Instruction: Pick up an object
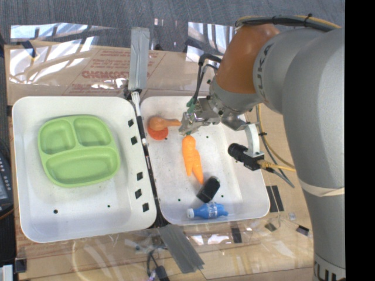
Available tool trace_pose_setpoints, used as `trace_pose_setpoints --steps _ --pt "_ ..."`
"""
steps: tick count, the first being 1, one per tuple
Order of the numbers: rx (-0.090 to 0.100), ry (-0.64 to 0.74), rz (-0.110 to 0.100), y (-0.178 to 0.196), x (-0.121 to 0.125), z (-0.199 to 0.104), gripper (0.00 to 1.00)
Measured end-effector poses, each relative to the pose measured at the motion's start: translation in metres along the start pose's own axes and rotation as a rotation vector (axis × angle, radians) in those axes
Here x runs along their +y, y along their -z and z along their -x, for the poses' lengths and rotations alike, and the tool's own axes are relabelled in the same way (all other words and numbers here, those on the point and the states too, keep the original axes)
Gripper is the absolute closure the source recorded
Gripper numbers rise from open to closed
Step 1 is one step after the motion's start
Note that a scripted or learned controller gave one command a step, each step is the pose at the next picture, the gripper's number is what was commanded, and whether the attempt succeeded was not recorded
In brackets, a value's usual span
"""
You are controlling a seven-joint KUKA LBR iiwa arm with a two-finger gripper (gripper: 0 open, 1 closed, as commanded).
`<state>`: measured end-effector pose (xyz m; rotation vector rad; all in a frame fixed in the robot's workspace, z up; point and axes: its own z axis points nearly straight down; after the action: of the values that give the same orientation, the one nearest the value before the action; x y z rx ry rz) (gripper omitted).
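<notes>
Two bins (pixel 23 157), one green plate (pixel 79 150), one carrot (pixel 191 158), one bottle (pixel 208 212).

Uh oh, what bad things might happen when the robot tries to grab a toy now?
1. The gripper hangs right between the orange carrot and the orange spoon-like toy, so it might bump one while reaching for the other.
2. The carrot looks smooth and tapered, so it may slip away.
3. The black object touches the carrot's lower end and lies near the blue bottle, so lifting the carrot could knock them about.
</notes>
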<state>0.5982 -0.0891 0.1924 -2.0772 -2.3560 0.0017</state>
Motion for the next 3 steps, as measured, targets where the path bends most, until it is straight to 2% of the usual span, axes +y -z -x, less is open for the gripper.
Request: trace_pose_setpoints --steps 1,2,3 --pt "0.001 0.564 -0.001 -0.049 -0.051 0.042 1.00" --pt "0.000 0.299 0.001 0.028 -0.003 -0.011 1.00" --pt "-0.001 -0.083 -0.001 0.056 -0.019 0.019 1.00"
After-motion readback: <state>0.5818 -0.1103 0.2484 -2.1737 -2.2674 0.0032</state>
